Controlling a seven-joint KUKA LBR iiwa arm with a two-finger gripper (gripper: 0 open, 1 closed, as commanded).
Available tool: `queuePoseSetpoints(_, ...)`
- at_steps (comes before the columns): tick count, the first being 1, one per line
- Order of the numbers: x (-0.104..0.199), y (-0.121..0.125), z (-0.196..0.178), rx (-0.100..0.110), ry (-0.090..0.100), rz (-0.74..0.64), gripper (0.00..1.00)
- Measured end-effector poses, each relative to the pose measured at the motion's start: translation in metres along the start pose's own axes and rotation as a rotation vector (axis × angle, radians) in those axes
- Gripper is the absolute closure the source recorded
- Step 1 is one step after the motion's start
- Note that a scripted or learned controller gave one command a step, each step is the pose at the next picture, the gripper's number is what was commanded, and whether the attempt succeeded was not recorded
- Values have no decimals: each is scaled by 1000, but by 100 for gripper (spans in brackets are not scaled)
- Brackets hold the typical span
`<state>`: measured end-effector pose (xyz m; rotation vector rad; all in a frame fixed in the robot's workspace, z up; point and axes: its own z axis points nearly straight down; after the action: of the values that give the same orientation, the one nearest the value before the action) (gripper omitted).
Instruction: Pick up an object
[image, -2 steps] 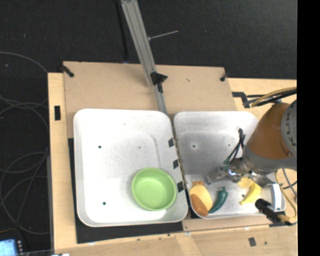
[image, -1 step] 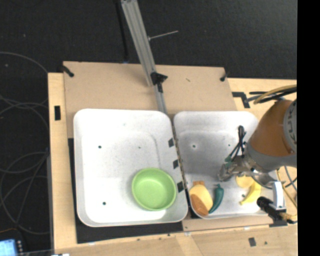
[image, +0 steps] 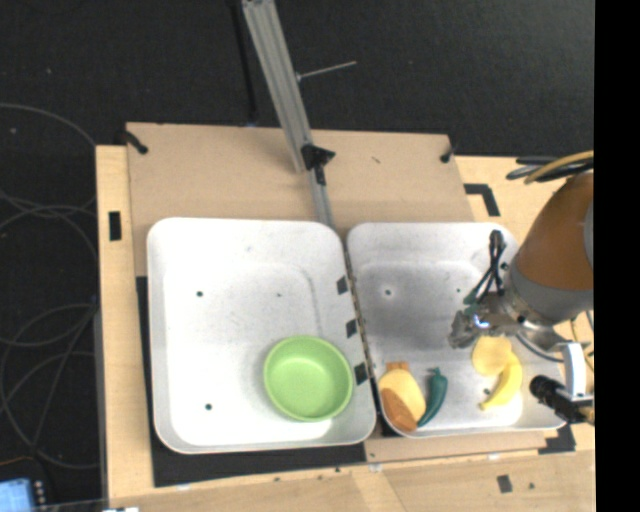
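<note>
- The jaws (image: 470, 328) hang low over the right bin (image: 400, 262), just at the far-left edge of the banana (image: 499, 372); whether they stand open or closed I cannot tell, since the wrist and cabling blur into one dark cluster there.
- No object can be seen between them, so nothing counts as held yet.
- The likeliest pick is the banana, lying near the right bin's near-right corner, partly under the arm (image: 555, 250) (its far end looks pale and broad, perhaps a second yellow piece; too unclear to say).
- Risk one: the jaws sit beside the fruit, not over its middle, so a closing could catch only the tip and let the curved body swing out or slip free.
- Risk two: the banana lies close to the bin's right wall, and a descent further right could strike the rim.
- Risk three: the orange-brown object (image: 401, 398) and the green pepper (image: 435, 396) lie touching each other near the bin's near-left corner, near the banana; a sideways push could shove the fruit against them.
- The green bowl (image: 308, 376) rests in the left bin (image: 230, 300), well apart, and looks safe from this reach.
- The bench (image: 250, 170) beyond the bins carries a slanted metal pole (image: 285, 90), clear of the arm.
</note>
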<state>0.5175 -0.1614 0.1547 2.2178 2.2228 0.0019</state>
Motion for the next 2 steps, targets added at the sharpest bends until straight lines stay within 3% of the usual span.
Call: queuePoseSetpoints(2,8,7,-80,-4,-1,-3,100)
